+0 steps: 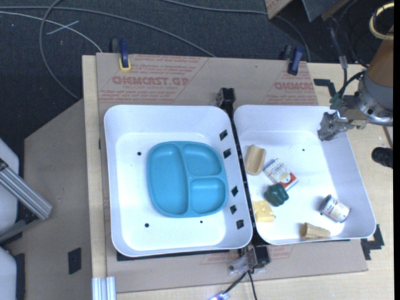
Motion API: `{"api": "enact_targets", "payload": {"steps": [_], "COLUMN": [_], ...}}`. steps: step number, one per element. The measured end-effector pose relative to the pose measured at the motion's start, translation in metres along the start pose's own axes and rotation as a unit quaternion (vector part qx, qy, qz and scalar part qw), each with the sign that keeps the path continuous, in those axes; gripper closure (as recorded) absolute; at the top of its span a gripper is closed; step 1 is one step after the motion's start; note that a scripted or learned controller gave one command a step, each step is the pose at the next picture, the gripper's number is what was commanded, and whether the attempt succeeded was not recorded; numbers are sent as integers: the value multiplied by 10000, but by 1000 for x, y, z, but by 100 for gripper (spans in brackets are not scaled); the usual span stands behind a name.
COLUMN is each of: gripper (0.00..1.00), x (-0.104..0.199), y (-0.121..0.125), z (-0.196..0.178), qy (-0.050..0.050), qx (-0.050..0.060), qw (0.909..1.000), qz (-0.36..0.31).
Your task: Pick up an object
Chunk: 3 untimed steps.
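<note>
My gripper (329, 129) hangs over the far right rim of the right bin (350, 161), above and apart from the objects. Nothing shows between its fingers. In the right bin lie a tan bread-like piece (254, 159), a small white and red packet (280, 172), a dark green lump (275, 195), a yellow cheese-like wedge (264, 212), a small silver can (335, 209) and a tan wedge (315, 231). All of them sit in the bin's left and near parts.
The left bin (125, 167) holds a blue divided plate (187, 179). Black clips run along the divider (230, 167) between the bins. Blue clamps (124, 54) hold the cardboard base at the back. Cables lie on the floor beyond.
</note>
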State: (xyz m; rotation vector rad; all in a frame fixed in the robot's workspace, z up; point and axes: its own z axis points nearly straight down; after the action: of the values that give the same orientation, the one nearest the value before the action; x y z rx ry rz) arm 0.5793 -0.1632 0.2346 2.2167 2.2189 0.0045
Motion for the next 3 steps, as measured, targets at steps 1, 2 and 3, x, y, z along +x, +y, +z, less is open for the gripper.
{"api": "enact_targets", "payload": {"steps": [1, 2, 3], "gripper": [100, 100, 100], "x": [49, 108, 162], "y": [8, 9, 14], "z": [-7, 5, 14], "qy": [14, 24, 18], "qx": [12, 43, 44], "qw": [10000, 10000, 10000], "qz": [-25, -28, -20]}}
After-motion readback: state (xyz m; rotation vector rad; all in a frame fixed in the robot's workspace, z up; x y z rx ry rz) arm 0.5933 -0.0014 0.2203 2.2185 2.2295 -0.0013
